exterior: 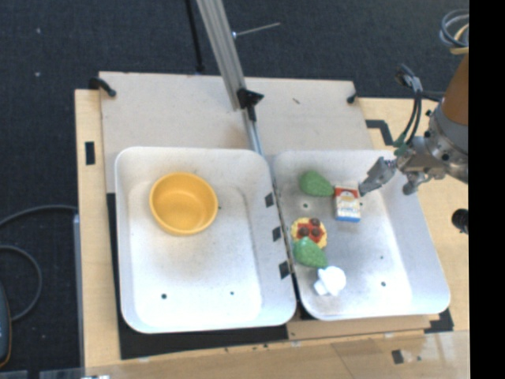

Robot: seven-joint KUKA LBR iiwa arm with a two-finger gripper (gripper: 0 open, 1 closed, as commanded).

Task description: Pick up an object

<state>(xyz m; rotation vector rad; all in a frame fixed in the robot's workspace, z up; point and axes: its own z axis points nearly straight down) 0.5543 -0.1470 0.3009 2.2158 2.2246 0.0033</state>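
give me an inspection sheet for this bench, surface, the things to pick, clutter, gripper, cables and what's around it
Surface: wooden bench carrying a left bin and a right bin, side by side.
Job's things: in the right bin, a green object, a small carton, a yellow and red toy, a second green object and a white object.
Clutter: a yellow bowl in the left bin.
Gripper: gripper over the right bin's upper right, just beside the small carton; nothing seen between its fingers.
Cables: dark cables near the arm; another cable on the floor at left.
Surroundings: dark carpet; a slanted metal rail behind the bins.
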